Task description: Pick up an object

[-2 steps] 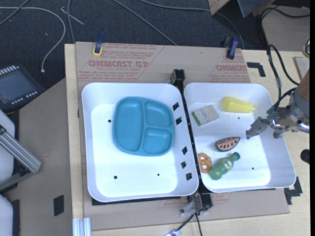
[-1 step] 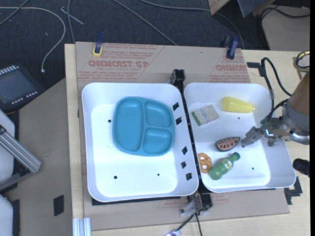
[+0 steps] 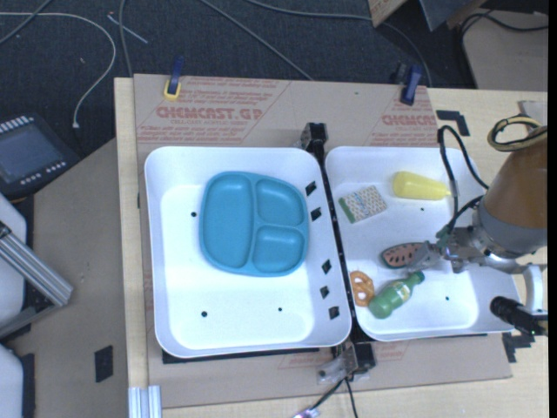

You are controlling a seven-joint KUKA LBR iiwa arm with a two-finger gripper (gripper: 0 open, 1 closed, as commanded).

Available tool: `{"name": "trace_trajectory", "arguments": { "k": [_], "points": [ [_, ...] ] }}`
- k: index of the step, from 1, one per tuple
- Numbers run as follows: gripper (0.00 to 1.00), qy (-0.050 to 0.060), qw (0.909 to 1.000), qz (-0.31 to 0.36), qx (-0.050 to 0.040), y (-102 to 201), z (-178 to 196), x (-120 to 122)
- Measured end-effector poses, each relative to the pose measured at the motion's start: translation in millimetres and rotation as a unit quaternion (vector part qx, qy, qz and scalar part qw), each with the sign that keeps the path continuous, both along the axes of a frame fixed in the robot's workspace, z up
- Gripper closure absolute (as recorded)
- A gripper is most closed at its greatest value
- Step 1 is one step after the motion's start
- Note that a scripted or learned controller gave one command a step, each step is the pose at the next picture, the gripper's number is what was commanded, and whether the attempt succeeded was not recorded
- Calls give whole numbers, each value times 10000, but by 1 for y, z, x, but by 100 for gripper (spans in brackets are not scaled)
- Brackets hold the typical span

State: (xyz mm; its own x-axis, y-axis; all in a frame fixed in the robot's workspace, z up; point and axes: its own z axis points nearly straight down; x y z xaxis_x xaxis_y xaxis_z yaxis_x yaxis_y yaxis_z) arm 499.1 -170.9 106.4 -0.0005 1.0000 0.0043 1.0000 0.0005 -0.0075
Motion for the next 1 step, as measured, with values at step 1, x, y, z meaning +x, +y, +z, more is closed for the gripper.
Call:
{"name": "trace_trajectory", "arguments": {
  "k": [1],
  "points": [
    [0,-17,10000,-2,-7,1,-23,0]
  ]
}}
